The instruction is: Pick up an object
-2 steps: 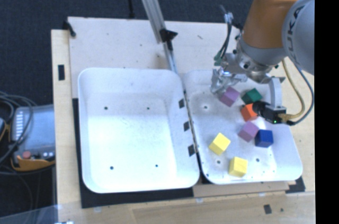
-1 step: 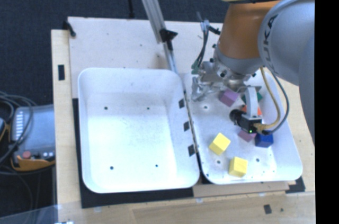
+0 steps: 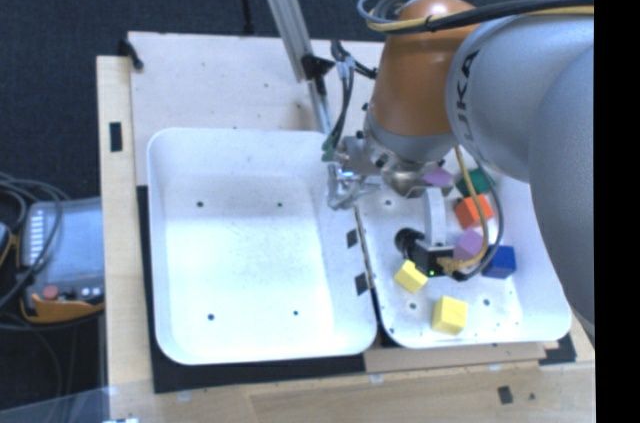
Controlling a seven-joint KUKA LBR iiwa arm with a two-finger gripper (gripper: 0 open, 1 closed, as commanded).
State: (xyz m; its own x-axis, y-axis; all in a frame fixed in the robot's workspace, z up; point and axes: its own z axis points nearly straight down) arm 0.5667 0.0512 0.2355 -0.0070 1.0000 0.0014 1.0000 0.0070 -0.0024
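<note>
The grey arm with its orange band [image 3: 415, 71] leans in over the right bin [image 3: 505, 316]. Its gripper [image 3: 345, 179] hangs at that bin's left edge, just beside the rim it shares with the left bin [image 3: 240, 251]. The wrist hides too much of it, so I cannot tell how wide it stands or whether it touches or holds anything.

The blocks all lie in the right bin. 2 yellow cubes sit toward its near edge, 1 [image 3: 410, 276] closer to the left rim, the other [image 3: 449, 314] nearer the front. A blue block [image 3: 501, 261] and a purple block [image 3: 468, 243] lie near each other. An orange block [image 3: 473, 209], a green block [image 3: 479, 181] and a pink piece [image 3: 437, 178] sit close under the arm.
</note>
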